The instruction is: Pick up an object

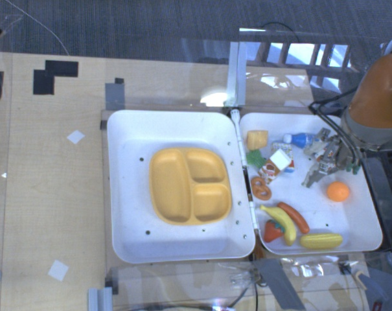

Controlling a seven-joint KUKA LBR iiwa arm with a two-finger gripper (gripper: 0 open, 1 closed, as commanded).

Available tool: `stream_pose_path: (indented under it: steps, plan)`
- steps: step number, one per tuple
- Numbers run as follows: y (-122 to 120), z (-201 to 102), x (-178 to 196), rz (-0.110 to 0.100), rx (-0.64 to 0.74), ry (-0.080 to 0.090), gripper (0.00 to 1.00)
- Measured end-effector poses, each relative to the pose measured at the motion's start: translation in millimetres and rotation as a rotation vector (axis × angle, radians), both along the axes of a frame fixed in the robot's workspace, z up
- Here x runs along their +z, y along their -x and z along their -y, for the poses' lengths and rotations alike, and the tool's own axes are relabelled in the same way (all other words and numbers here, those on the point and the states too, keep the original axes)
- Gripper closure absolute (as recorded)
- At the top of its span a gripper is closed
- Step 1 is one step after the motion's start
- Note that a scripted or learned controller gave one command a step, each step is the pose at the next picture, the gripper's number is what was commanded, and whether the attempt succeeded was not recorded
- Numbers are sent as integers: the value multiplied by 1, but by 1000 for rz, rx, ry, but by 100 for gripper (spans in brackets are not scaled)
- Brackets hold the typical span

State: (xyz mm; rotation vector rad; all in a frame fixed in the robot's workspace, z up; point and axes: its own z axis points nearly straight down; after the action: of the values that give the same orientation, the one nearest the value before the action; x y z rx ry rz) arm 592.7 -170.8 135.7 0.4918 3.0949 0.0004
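My gripper (314,172) hangs low over the right bin (370,229), in its upper right part, under the grey wrist with the orange band. Nothing shows between it and the bin floor. An orange ball (338,191) lies just right of and below it. A blue bottle (299,139) lies just up and left of it. A white and red carton (281,159) and a small red and white can (268,172) sit to its left.
The right bin also holds a yellow block (257,138), a green piece (254,157), a pretzel (260,188), a banana (280,218), a sausage (294,216), a strawberry (272,231) and a yellow oblong fruit (321,240). A yellow divided plate (189,185) lies in the left bin (127,173).
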Motion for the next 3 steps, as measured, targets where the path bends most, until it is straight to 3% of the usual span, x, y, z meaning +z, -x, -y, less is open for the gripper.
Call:
stream_pose_path:
  steps: [1,2,3]
  plan:
    - [-31,35,21,4,-411,-2,0]
    - [-51,-43,-19,-1,-589,-6,0]
    - [-53,-71,-36,16,-519,3,0]
